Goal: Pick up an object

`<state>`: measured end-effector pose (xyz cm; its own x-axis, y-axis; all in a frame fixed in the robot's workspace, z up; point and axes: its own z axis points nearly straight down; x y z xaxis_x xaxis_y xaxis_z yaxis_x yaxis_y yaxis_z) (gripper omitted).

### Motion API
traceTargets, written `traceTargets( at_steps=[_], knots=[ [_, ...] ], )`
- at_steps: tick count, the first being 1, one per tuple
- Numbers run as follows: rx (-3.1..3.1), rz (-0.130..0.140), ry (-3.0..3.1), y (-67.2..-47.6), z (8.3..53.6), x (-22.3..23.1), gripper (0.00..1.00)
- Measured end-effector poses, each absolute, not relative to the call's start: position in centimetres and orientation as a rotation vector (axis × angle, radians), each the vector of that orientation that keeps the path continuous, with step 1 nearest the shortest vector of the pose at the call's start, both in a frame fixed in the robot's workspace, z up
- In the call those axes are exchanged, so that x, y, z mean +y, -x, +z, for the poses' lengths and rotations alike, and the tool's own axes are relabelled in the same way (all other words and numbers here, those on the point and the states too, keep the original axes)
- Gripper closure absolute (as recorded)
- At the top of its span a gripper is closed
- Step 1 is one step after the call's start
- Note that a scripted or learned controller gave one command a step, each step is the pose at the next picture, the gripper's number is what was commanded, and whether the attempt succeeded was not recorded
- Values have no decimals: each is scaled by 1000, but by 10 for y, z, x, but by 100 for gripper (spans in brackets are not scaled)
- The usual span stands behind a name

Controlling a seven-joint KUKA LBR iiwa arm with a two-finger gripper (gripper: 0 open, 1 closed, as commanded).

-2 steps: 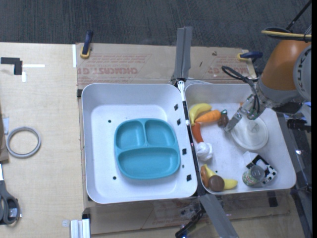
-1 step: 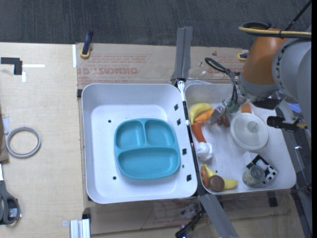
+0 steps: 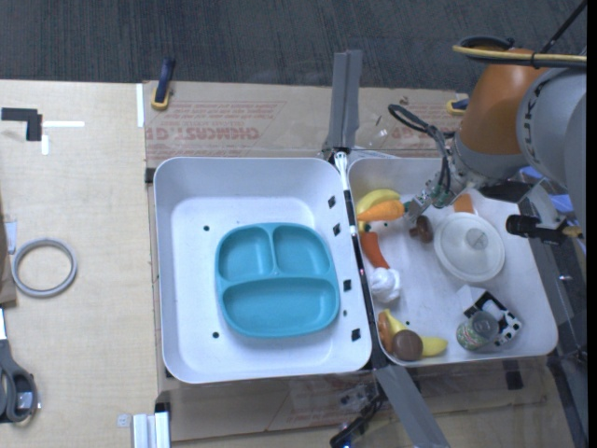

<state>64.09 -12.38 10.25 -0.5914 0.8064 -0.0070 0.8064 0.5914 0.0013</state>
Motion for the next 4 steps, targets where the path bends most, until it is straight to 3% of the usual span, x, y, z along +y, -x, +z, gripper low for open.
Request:
traceTargets(
  at_steps=[1,2,3,4],
  knots=[
    [2744,1,-1522,-660,248,-47,100],
    [2957,-2,-1056,-659,134,-115,100],
    [2957,-2,-1056,-659,134,-115,0],
    [2944,-2,-1093,-632,92,-112,0]
  ],
)
